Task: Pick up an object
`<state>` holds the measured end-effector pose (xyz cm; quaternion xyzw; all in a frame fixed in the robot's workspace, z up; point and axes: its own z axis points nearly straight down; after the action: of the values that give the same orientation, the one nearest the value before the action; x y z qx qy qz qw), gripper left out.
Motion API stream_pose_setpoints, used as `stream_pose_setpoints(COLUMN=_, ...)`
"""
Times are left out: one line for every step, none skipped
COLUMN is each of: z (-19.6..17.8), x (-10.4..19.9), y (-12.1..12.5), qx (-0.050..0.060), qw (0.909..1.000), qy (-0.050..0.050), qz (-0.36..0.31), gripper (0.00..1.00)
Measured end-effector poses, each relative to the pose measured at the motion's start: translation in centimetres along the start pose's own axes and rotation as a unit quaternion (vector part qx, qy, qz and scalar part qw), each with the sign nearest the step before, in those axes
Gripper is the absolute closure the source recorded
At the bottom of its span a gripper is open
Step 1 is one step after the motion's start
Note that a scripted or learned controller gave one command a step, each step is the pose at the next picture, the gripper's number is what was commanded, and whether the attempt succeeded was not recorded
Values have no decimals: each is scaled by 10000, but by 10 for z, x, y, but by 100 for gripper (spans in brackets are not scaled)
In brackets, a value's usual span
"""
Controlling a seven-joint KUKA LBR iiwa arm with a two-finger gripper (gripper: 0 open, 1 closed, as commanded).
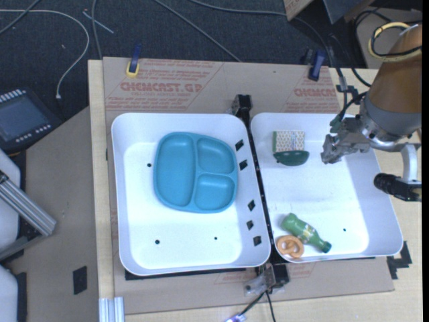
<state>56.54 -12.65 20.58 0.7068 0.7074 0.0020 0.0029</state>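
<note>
In the right bin (365,210) lie a small patterned box (289,140) with a dark green bowl-shaped piece (292,157) against its near side, both at the far left of the bin. Near the front left corner lie a green bottle (305,233) and a tan pretzel (290,247), touching each other. My gripper (331,154) hangs over the far right part of the right bin, about a hand's width right of the green piece. Nothing shows between its fingers.
The left bin (131,200) holds a blue divided plate (196,172). A black divider with clips (249,180) runs between the bins. Cardboard backing (201,79) with clamps lies behind them. A black part (399,185) of the arm overhangs the right bin's right edge.
</note>
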Motion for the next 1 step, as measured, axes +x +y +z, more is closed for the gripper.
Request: stream_pose_setpoints(z=-55, x=0, y=2, qx=-6, qw=10000, qy=-1, qz=-1, gripper=100)
